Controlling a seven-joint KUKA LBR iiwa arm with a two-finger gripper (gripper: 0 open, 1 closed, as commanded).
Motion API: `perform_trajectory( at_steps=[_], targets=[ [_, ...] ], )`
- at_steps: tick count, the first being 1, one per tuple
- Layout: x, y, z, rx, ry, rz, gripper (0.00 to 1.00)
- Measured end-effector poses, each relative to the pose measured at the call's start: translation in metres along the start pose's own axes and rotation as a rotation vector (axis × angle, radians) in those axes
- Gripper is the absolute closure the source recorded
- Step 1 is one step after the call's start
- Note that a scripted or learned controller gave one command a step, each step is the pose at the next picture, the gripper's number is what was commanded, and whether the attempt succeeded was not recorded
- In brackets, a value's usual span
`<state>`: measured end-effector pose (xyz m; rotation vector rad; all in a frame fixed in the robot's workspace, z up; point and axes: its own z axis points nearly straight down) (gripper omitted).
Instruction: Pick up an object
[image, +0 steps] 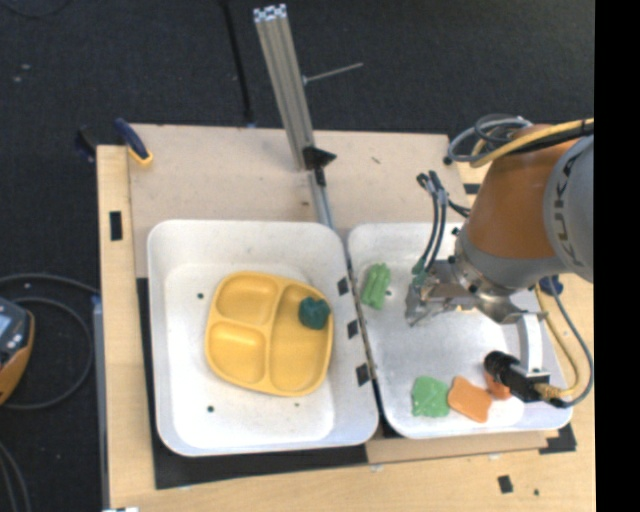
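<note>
Gripper: gripper hangs over the upper left part of the right bin, right of centre in the frame; whether it is spread or closed I cannot tell, and nothing shows between its tips.
Arm: grey and orange arm comes in from the right edge, cables looping above it.
Bench: wooden bench carries both bins, a metal rail rising from its top centre.
Left bin: left bin sits left of centre.
Right bin: right bin lies just beside it.
Yellow tray: yellow tray, three compartments, lies in the left bin.
Dark green object: dark green object rests in the tray's upper right compartment.
Light green piece: light green piece lies near the right bin's left wall, just left of the gripper.
Green block: green block sits at that bin's lower edge.
Orange piece: orange piece touches the green block's right side.
</note>
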<state>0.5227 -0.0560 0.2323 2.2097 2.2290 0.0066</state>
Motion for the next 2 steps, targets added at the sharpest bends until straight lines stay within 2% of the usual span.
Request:
perform_trajectory(
  at_steps=[2],
  targets=[
    [0.101,0.003,-0.015,0.003,0.0,0.001,1.0]
  ],
)
